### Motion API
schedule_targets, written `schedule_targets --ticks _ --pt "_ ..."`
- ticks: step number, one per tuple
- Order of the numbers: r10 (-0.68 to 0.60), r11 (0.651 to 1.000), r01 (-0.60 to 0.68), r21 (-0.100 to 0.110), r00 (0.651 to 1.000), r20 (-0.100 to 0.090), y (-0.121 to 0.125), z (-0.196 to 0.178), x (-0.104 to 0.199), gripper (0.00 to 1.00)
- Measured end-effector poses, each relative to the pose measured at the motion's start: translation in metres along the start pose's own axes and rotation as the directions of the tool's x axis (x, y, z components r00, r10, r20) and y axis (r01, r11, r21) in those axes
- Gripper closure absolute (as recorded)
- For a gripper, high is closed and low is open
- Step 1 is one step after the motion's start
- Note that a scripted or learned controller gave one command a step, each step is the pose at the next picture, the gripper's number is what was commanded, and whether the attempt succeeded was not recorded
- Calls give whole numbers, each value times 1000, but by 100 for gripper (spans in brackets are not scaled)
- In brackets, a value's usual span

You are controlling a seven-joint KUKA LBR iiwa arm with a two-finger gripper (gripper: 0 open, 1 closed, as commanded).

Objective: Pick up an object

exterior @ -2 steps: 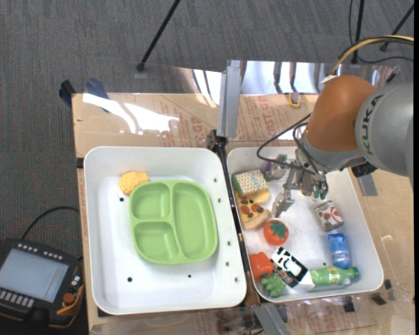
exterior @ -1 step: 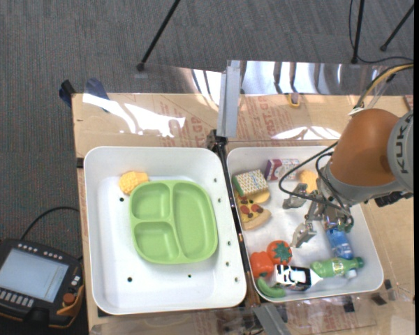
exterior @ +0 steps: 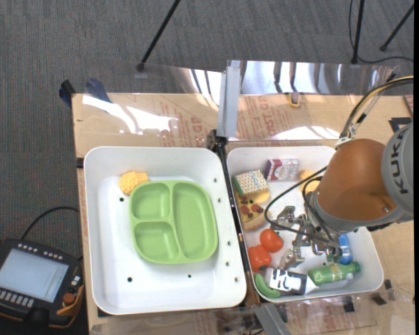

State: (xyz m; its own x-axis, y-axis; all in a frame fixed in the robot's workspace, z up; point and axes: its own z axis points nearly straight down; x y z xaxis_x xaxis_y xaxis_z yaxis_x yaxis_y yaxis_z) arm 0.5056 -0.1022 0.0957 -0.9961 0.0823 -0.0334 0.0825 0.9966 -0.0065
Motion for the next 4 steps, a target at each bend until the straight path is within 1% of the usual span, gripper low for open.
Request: schedule_targets --ticks 1,2,3,4 --pt "-110 994 110 -11 993 -30 15 11 -95 0" --pt "-10 1000 9 -12 997 -76 12 13 -129 0" --pt "36 999 -36 -5 999 -33 -53 11 -87 0" --pt "30 1000 -30 -6 999 -32 -109 7 -38 0"
